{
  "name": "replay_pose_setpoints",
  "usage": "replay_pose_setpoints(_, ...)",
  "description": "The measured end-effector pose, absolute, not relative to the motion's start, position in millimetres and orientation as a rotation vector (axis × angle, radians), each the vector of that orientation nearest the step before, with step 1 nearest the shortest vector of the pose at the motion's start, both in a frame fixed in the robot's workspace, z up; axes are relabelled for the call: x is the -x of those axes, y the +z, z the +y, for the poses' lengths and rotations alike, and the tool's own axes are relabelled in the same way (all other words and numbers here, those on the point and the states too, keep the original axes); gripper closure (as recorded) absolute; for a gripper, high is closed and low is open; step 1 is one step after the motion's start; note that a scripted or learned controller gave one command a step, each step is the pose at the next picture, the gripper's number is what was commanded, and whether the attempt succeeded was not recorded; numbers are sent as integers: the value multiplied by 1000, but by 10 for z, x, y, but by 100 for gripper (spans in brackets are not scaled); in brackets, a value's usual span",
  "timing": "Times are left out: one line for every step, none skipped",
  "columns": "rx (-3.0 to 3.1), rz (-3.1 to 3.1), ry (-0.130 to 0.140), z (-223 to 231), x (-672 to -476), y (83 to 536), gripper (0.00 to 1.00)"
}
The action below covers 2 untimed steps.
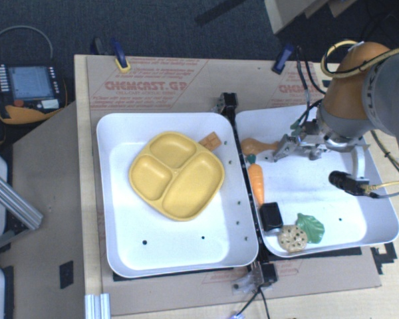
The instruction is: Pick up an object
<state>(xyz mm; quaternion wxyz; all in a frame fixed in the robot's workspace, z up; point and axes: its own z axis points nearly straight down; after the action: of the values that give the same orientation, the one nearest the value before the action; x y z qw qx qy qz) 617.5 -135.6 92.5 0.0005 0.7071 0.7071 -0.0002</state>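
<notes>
The right bin (359,228) holds an orange carrot (255,183) along its left wall and a tan pear-shaped piece (255,145) just above it. A black block (271,215), a round cracker (292,238) and a green leafy piece (311,226) lie near its front edge. My gripper (298,151) hangs over the back of this bin, right of the tan piece, open with nothing between its fingers. The orange-banded wrist (349,92) rises behind it.
The left bin (120,238) carries a yellow divided plate (177,175), with a small brown block (210,140) at the plate's upper right edge. A black plug on a cable (346,181) hangs over the right bin's middle. A pendant screen (28,85) sits far left.
</notes>
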Motion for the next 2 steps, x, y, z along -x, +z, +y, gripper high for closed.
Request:
replay_pose_setpoints(-2215,2214,4,-1369,-6195,1064,100)
replay_pose_setpoints(-2216,2220,4,-1350,-6297,1549,100)
